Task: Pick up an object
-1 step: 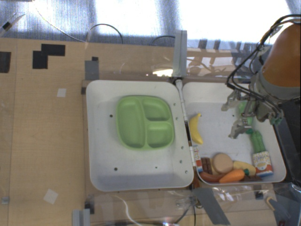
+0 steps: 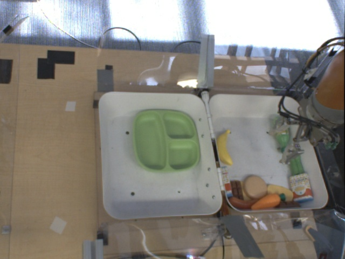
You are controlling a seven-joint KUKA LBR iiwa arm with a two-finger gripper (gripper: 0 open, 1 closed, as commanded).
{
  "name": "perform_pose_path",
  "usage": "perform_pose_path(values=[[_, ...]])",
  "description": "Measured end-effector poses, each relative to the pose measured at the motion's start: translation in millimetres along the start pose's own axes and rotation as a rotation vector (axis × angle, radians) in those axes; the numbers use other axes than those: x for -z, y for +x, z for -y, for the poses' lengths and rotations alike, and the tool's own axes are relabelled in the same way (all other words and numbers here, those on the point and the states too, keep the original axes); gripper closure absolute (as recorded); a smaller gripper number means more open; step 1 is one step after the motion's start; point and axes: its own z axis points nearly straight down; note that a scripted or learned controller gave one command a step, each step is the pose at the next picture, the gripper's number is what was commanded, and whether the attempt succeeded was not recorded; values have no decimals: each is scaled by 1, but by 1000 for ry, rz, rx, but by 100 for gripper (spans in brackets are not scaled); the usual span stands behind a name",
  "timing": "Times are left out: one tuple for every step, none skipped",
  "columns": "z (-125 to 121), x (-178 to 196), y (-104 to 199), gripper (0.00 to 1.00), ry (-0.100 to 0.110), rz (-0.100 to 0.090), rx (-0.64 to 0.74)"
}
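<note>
Two white bins: the left bin (image 2: 113, 198) carries a green divided plate (image 2: 164, 140); the right bin (image 2: 242, 134) has a banana (image 2: 224, 147), carrot (image 2: 266, 201) and carton (image 2: 301, 186). Gripper (image 2: 294, 150) hovers by the far wall, grip state unclear; centre it squarely over one isolated item, probably the banana.

You are looking down on a wooden tabletop (image 2: 48, 144) with two white bins. The left bin (image 2: 116, 198) holds a green divided plate (image 2: 164, 139). In the right bin (image 2: 248, 123), a banana (image 2: 224, 147) lies near the left wall, and a carrot (image 2: 266, 201), a round bun (image 2: 254, 187) and a small carton (image 2: 301, 186) crowd the near edge. The pincer (image 2: 294, 150) hangs over the bin's right side, above a green item (image 2: 282, 139).
</note>
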Motion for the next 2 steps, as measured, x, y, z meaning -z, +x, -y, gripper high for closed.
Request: perform_pose_path(values=[[16,-71,-40,0,3,16,-126],[21,9,-92,0,4,18,54]])
